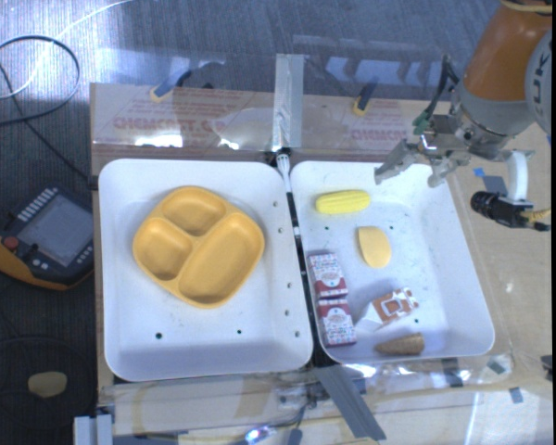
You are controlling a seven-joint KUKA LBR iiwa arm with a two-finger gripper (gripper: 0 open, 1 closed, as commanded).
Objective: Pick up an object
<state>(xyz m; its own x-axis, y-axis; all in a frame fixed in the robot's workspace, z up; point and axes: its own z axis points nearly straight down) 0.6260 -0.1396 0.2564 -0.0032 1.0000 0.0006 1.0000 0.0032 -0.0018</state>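
Note:
My gripper [410, 168] hangs above the far edge of the right bin [463, 248], its two fingers spread apart and open with nothing between them. Just left of it and a little nearer lies a yellow corn cob [343, 201]. Toward the near side of the corn is a pale yellow oval piece [374, 246]. A red and white carton [331, 297] lies along the bin's left wall. A small orange and white packet [395, 306] and a brown potato-like item [400, 345] sit near the front.
The left bin [130, 341] holds a yellow divided plate [198, 245]. A metal divider post [288, 100] stands behind the seam between the bins. A teach pendant [44, 239] lies on the floor to the left.

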